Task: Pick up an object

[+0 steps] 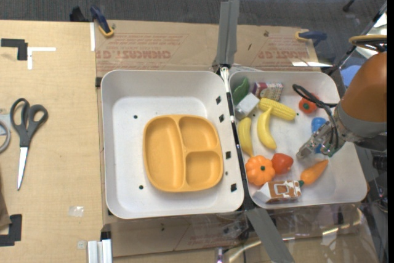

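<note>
My gripper (315, 148) hangs low in the right bin (354, 191), angled in from the right. I can't tell its state, too blurry and small. The carrot (313, 172) lies just below it, probably the target since it sits apart. The tomato (282, 162) and bananas (265, 127) are further left, clustered, so harder to isolate. The yellow tray (183, 152) sits alone in the left bin (117, 151).

robot lab bench, two white bins (117, 151), cardboard (160, 49), clamps (101, 20), scissors (26, 132)
</note>
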Controlling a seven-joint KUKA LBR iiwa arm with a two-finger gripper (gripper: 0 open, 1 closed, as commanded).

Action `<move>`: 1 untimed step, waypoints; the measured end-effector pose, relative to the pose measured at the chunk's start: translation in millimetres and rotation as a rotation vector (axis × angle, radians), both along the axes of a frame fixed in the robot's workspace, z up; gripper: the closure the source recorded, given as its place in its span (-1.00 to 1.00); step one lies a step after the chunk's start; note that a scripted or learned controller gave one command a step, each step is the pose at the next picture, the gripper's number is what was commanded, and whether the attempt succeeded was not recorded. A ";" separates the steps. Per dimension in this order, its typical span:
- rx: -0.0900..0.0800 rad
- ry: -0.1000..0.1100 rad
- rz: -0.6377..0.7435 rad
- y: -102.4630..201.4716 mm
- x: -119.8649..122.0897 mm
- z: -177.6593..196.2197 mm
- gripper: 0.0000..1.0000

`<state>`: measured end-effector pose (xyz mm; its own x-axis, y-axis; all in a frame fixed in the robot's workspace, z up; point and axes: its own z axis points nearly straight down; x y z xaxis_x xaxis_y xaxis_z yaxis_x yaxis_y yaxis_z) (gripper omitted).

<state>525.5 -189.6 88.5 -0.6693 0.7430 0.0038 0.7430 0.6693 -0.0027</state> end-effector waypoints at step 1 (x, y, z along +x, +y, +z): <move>0.001 -0.004 0.463 -32.9 -38.3 70.3 1.00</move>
<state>487.3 -222.4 158.8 -0.9307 0.3658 0.0008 0.3658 0.9307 0.0003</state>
